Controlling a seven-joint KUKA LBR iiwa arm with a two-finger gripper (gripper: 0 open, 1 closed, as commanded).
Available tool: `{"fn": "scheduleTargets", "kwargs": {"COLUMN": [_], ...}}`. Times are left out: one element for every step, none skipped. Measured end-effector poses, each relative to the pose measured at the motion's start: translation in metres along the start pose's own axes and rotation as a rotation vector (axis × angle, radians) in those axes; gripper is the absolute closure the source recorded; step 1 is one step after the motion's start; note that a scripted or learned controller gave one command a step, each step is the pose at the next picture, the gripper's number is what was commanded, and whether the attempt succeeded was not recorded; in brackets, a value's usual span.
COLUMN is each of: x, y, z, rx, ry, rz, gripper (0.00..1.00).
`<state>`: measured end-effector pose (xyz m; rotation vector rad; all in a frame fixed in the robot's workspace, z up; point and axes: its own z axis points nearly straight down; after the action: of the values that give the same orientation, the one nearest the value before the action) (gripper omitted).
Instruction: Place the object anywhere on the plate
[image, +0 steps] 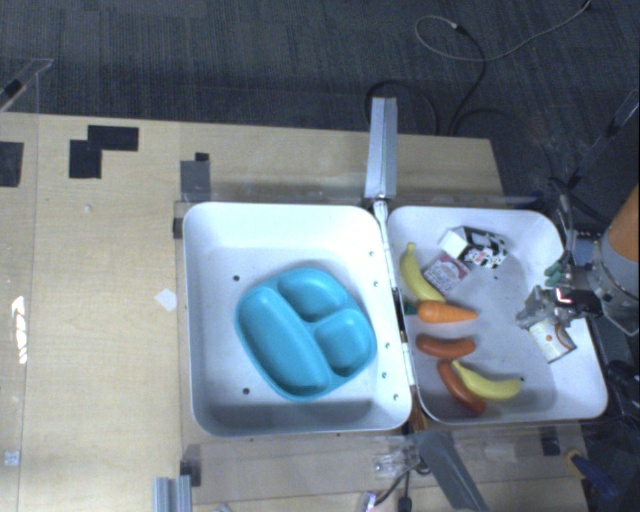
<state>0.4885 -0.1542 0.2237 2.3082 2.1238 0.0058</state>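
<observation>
While the blue plate (305, 332) sits in left bin (205, 300), gripper (548, 318) hovers over right bin (530, 385). Finger state: cannot tell. Carrot (446, 313) near bananas.

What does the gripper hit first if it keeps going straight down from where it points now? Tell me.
Probably the white floor of the right bin. The gripper hangs over its right side, with a small pale object just under it that it may touch first; depth is unclear from this one slanted view.
</observation>
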Motion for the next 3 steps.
{"fn": "scheduleTargets", "kwargs": {"x": [0.016, 0.016, 0.088], "y": [-0.002, -0.002, -0.003], "z": [0.027, 0.027, -0.043], "rx": [0.002, 0.002, 0.0], "ry": [0.0, 0.0, 0.0], "rz": [0.03, 0.031, 0.292], "gripper": [1.0, 0.0, 0.0]}}
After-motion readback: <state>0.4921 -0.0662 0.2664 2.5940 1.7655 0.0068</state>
